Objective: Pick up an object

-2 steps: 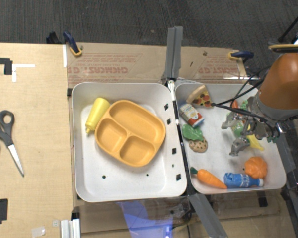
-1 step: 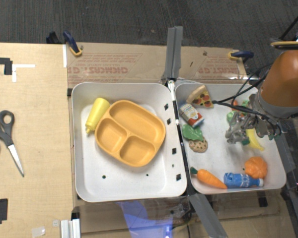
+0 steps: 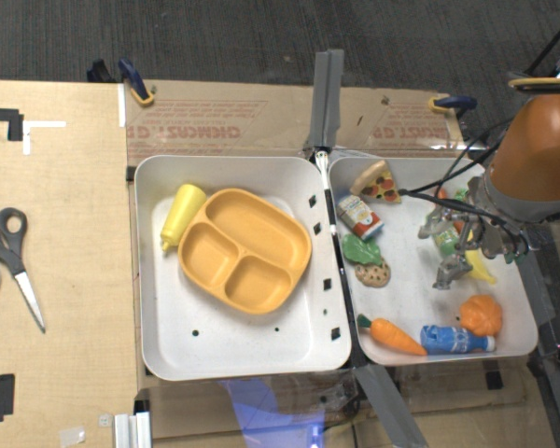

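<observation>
Bright, even overhead light — soft shadows, sharp focus

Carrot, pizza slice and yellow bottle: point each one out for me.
Carrot (image 3: 397, 337): camera view, middle of its orange body.
Pizza slice (image 3: 377, 184): camera view, on the topping face.
Yellow bottle (image 3: 181, 214): camera view, middle of its body, beside the divided plate (image 3: 245, 248).

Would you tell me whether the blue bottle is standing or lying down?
Lying down: the blue bottle rests on its side along the right bin floor.
</observation>
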Tool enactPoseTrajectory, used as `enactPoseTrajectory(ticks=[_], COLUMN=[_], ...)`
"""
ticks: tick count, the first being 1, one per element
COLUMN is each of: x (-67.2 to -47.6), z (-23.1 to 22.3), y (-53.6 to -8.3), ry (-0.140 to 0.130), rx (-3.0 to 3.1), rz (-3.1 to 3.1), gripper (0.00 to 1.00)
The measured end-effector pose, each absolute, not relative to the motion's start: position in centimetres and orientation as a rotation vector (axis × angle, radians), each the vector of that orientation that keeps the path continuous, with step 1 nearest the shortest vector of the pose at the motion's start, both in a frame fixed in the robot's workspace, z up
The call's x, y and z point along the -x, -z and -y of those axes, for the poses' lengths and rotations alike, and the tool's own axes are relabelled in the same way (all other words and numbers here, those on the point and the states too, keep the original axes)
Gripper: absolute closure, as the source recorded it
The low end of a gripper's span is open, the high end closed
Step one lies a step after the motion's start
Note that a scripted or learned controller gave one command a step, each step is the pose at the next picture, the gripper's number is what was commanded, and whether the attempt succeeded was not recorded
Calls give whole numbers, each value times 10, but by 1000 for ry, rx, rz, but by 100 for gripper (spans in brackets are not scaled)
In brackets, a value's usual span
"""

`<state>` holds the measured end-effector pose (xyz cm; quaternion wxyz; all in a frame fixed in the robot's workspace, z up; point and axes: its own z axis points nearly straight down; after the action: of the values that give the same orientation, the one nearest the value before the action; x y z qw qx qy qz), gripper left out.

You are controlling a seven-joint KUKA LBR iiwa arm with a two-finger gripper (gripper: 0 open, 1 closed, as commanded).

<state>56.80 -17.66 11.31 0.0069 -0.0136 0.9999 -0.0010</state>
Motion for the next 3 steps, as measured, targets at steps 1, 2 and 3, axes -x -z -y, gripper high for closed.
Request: enactPoseTrajectory(ticks=[1,2,3], x=[-593,-595,-595], z=[188,188,188], y=[-93,-104,-104], ry=[2,5,4], rx=[67,68,68], rz=[-3136,-3130,-3130], gripper=[0,100,0])
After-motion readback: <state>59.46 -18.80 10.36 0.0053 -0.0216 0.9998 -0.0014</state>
